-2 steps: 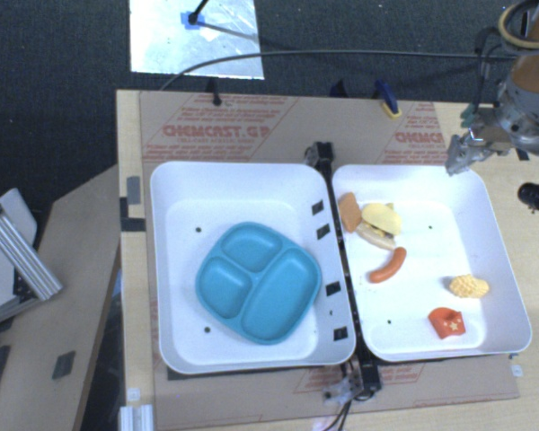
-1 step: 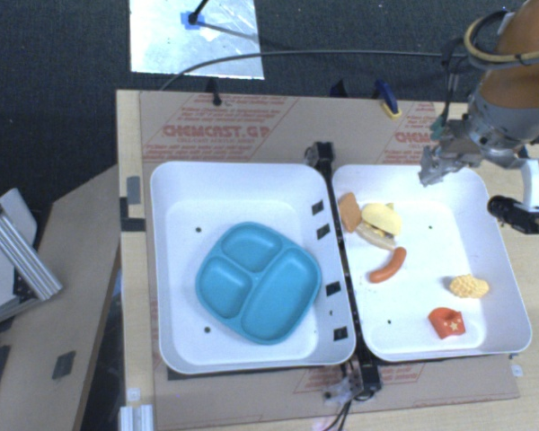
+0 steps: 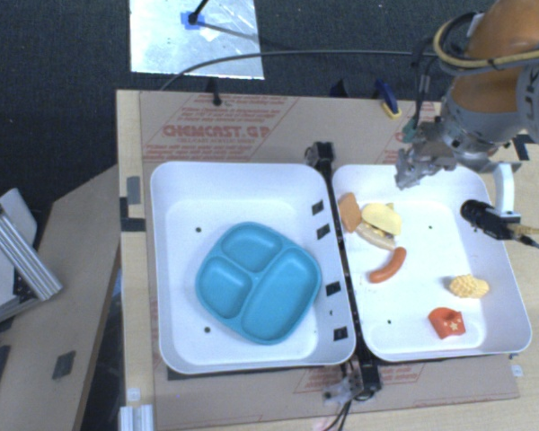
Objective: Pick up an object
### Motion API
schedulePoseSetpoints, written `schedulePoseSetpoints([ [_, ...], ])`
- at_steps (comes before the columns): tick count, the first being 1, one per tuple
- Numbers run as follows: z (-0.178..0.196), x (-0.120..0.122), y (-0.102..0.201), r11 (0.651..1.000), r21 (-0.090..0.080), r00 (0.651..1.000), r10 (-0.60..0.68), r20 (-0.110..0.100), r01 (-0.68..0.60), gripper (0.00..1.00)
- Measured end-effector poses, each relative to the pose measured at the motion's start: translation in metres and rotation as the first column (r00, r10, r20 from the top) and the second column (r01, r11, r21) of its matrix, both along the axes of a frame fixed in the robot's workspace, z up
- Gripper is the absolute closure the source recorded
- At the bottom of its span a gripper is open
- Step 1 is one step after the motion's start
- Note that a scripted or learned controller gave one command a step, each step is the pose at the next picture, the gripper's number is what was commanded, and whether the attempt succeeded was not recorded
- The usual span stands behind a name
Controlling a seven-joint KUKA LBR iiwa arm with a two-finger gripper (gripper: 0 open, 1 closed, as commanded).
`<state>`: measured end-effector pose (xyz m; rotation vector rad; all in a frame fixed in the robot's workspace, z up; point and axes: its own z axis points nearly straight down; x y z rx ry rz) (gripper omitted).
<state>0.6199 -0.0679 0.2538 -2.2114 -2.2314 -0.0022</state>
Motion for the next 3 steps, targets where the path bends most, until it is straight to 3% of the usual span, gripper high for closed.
schedulePoseSetpoints([
  [3, -0.024, -0.053, 0.160, 1.000, 0.001, 1.000, 0.001, -0.002, -0.001, 1.00],
])
